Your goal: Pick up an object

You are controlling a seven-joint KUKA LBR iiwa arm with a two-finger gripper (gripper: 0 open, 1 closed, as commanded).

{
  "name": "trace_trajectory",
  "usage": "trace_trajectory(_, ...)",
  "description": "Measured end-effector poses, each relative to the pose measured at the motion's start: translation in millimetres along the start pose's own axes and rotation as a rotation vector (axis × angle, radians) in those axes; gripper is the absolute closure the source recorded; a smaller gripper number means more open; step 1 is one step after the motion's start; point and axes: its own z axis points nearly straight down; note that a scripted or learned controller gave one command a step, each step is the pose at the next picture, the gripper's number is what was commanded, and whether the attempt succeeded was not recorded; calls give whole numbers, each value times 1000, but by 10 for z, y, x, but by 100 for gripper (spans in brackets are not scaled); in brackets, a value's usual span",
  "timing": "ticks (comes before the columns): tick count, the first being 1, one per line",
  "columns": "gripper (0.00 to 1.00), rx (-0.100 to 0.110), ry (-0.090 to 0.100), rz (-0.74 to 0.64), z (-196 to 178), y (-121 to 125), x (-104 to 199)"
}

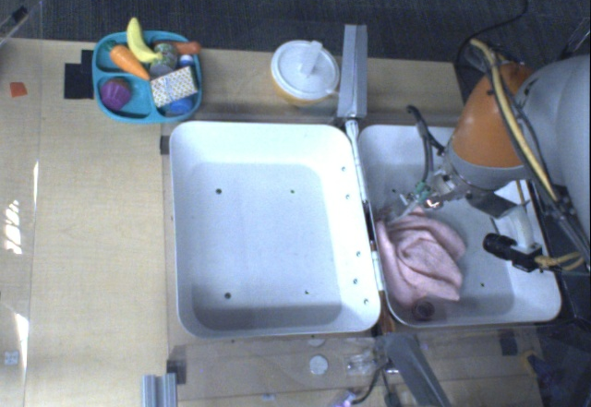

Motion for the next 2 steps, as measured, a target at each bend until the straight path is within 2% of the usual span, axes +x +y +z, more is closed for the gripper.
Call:
trace_trajectory(1, 100, -6, -4, -5, -112, 25, -5)
trace_trajectory(2, 100, -10, -7, -121, -32, -418, 79)
